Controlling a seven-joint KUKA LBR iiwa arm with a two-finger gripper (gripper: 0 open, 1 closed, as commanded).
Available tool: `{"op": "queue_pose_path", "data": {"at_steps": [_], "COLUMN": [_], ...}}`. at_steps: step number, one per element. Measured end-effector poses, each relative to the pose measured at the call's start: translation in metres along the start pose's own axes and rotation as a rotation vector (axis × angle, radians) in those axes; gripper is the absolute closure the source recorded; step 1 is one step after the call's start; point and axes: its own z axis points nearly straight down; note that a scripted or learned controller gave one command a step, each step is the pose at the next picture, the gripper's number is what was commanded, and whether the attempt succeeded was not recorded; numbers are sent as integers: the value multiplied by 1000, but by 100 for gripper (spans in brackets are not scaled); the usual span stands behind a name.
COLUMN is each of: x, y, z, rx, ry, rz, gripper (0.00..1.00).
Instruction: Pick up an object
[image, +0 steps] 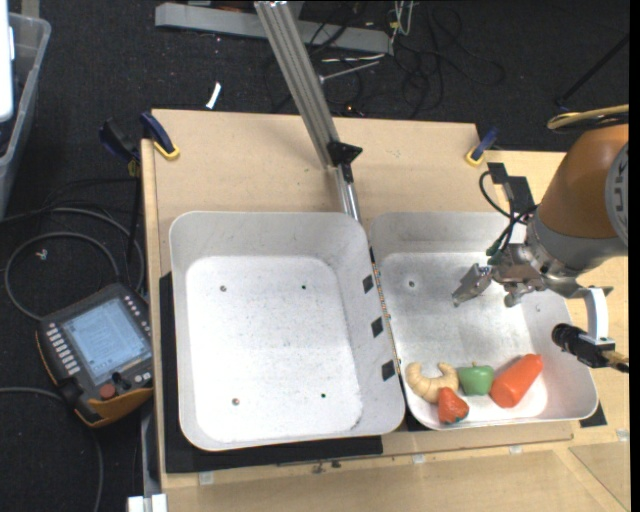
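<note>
Camera view has the gripper (492, 288) above the right bin (430, 250), its fingers spread apart with nothing between them. Behind it the grey wrist and orange band (590, 175) lead off to the right. Well apart from the fingers, along the bin's near wall, lie a cream curved piece (428, 380), a small red piece (452, 404), a green piece (478, 379) and an orange carrot-shaped piece (516, 381). The left bin (265, 330) sits beside it.

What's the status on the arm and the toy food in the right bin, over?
Two-finger gripper above right white bin, nothing between fingers. Orange carrot, green pepper, red strawberry, beige croissant clustered at near wall. Nothing blocking.
</note>
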Motion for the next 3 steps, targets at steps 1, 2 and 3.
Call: {"op": "queue_pose_path", "data": {"at_steps": [1, 2, 3], "x": [3, 3, 3], "y": [-11, -11, -10], "z": [57, 64, 54], "rx": [2, -3, -6], "ry": [1, 0, -1], "rz": [2, 1, 1], "gripper": [0, 0, 100]}}
